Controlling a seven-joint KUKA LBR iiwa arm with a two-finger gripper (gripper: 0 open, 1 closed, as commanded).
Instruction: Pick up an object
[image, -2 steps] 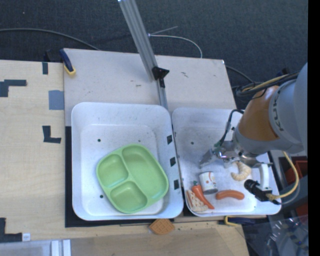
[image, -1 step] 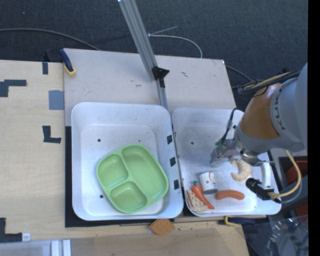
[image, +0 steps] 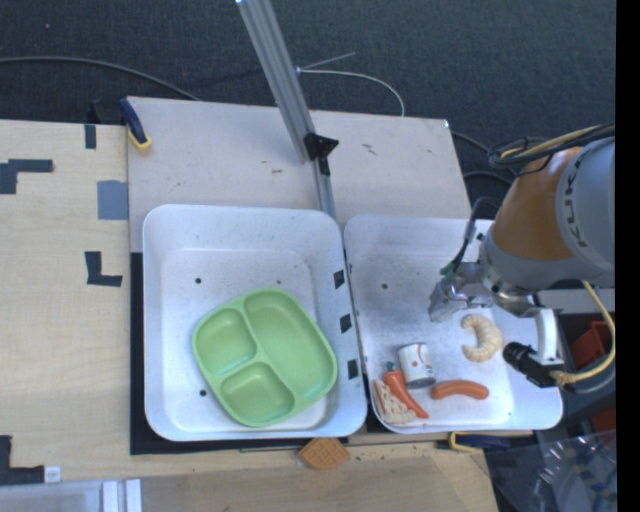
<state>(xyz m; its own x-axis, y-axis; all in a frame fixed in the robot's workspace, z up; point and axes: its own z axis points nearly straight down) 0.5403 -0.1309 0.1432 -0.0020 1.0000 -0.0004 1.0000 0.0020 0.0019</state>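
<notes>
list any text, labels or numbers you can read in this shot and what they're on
"KU": white letters running up the grey arm at the right edge, cut off by the frame.
Small can in the right bin: it has a label with a red patch, too small and blurred to read.
Green tray, left bin, bench: no text seen.

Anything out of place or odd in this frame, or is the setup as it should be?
One thing stands out: a small tan waffle-like piece lies outside both bins, on the bench just below the left bin's bottom edge. The green divided plate sits tilted in the left bin. The toy foods are clustered in the right bin's lower corner.
</notes>
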